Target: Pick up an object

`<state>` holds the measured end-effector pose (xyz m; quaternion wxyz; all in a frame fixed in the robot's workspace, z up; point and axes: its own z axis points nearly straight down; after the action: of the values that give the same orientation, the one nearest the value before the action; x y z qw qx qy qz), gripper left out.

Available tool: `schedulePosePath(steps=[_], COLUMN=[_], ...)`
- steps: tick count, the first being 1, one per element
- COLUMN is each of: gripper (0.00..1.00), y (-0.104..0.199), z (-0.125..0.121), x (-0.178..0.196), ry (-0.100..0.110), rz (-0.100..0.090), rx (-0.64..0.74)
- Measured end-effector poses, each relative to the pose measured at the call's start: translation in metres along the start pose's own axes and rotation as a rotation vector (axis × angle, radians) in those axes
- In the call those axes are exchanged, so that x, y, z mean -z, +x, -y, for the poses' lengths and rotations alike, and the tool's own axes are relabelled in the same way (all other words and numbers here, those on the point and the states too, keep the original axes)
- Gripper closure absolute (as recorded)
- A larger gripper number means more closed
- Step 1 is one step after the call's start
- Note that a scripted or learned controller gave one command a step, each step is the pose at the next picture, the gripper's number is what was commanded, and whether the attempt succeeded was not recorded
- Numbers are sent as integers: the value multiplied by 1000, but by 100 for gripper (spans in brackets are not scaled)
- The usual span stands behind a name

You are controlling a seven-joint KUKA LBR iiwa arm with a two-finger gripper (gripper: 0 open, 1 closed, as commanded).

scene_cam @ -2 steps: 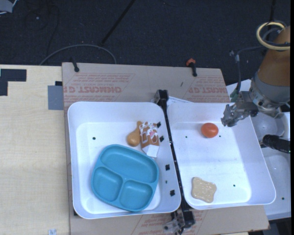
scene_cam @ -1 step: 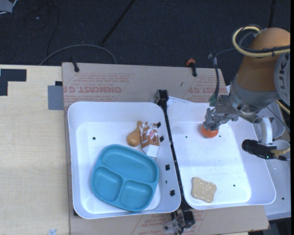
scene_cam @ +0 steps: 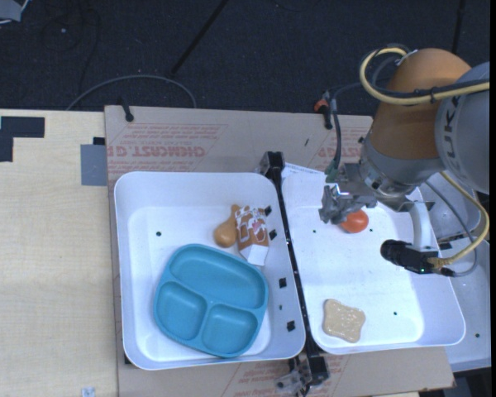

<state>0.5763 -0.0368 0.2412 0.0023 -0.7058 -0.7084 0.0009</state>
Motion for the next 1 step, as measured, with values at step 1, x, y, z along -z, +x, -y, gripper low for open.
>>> schedulePosePath(steps=[1], gripper=[100], y=[51], z=[15], x=[-15], ry=[2], rz=[0], rx=[1])
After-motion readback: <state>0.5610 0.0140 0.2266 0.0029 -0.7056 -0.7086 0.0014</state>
